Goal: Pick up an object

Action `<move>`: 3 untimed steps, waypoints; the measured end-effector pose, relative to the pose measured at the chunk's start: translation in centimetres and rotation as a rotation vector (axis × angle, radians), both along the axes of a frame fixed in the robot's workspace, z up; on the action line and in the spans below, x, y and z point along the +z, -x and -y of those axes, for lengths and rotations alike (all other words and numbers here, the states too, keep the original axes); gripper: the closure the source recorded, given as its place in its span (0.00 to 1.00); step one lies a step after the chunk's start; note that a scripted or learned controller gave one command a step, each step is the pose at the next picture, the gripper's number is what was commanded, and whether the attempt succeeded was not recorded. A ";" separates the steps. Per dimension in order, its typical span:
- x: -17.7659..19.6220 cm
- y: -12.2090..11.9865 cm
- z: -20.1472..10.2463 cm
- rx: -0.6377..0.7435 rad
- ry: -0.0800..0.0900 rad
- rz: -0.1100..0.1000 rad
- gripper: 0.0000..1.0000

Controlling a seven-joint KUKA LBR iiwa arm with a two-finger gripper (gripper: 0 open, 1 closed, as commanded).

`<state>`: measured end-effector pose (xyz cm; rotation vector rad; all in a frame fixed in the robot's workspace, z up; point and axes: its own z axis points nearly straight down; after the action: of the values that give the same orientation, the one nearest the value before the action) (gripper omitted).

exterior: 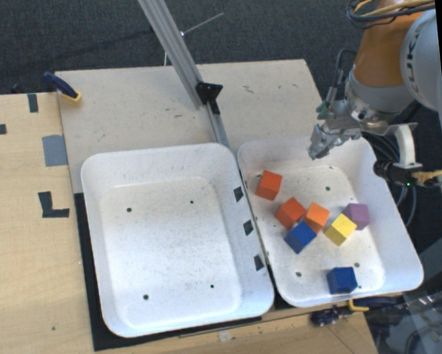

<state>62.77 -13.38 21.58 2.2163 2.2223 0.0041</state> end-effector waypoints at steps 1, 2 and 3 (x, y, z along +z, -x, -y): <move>5.3 -0.1 0.0 -0.001 0.001 0.001 1.00; 4.8 -0.7 -6.4 0.004 -0.001 -0.005 1.00; 3.6 -0.2 -12.1 0.004 -0.001 -0.006 1.00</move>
<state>62.99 -1.29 25.18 2.2158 2.2304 -0.0013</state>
